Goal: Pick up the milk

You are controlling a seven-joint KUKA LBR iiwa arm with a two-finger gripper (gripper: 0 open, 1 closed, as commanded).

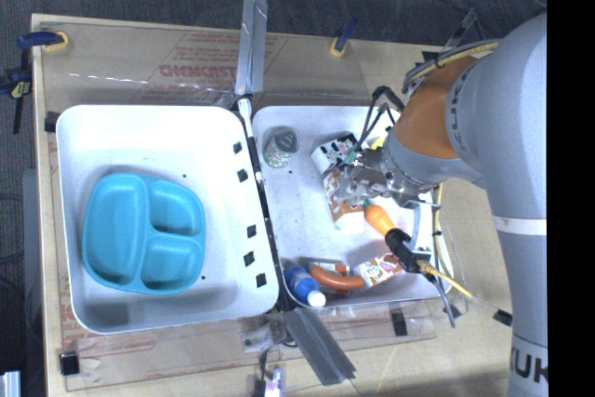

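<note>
We look down on a wooden tabletop (139,51) carrying two shallow white bins side by side. The left bin (93,130) holds a light blue divided plate (144,231), lying flat toward the bin's left side. The right bin (297,200) holds a scatter of small things. Near its far left corner sits a small round jar (280,145) with a grey lid. Along its near edge lie a blue bottle (304,284) with a white cap, an orange sausage-shaped toy (333,277) touching it, and a small printed packet (379,271) just beside that. An orange carrot-like piece (378,219) lies toward the bin's right side.

The grey arm (493,107), with its orange band, reaches in from the tabletop's right edge. Its claw (346,184) is low over the middle of the right bin, right at a small white and brown carton, the milk (337,155), which lies toward the bin's far edge. We cannot tell how wide the claw stands, nor whether it grips the carton.
</note>
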